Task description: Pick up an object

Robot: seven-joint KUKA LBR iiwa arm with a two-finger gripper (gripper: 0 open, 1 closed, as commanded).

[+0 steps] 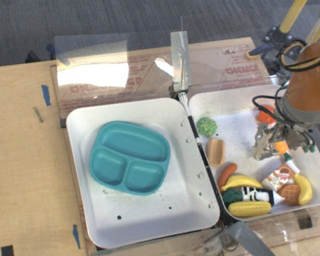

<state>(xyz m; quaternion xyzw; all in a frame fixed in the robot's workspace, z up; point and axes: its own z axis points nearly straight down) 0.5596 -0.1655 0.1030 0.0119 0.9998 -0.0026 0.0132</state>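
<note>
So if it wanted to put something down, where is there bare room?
Bare floor rings the teal three-compartment plastic tray in the left white bin, widest along the near edge. The right white bin is bare beside the green ball; its near end is crowded with toy food around the gripper.

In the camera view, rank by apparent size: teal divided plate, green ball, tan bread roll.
1. Teal divided plate, by far the largest.
2. Tan bread roll.
3. Green ball, only slightly smaller than the roll.

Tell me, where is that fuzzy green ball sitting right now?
The green ball lies in the right bin, near its upper left corner, just above the tan bread roll.
</note>
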